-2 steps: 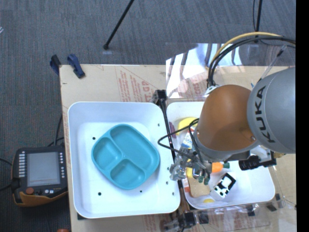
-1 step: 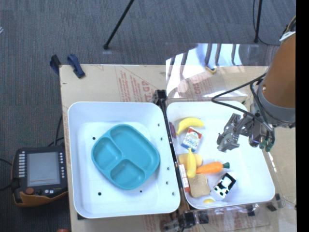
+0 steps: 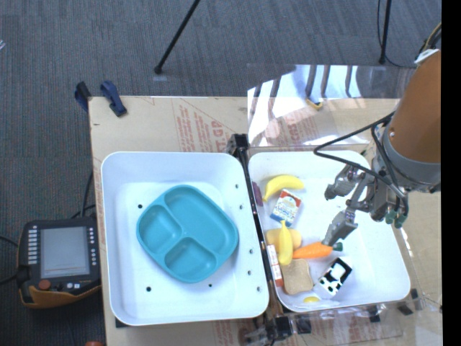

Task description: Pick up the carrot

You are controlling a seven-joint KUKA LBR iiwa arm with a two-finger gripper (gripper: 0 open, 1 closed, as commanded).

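Note:
The orange carrot [image 3: 311, 251] lies on its side in the right bin [image 3: 382, 283], between a yellow banana piece and a black-and-white object. My gripper [image 3: 333, 216] hangs over the bin's middle, just up and right of the carrot, and it is open. The lower finger [image 3: 338, 232] ends at the carrot's right tip, while the upper finger [image 3: 337, 188] stands well above it. The carrot is not between the fingers.
The right bin also holds a banana [image 3: 281, 186], a small carton [image 3: 286, 208], a second yellow fruit [image 3: 282, 242], a brown bread piece [image 3: 296, 276] and a black-and-white object [image 3: 334, 277]. A blue divided plate [image 3: 187, 232] sits in the left bin [image 3: 130, 294].

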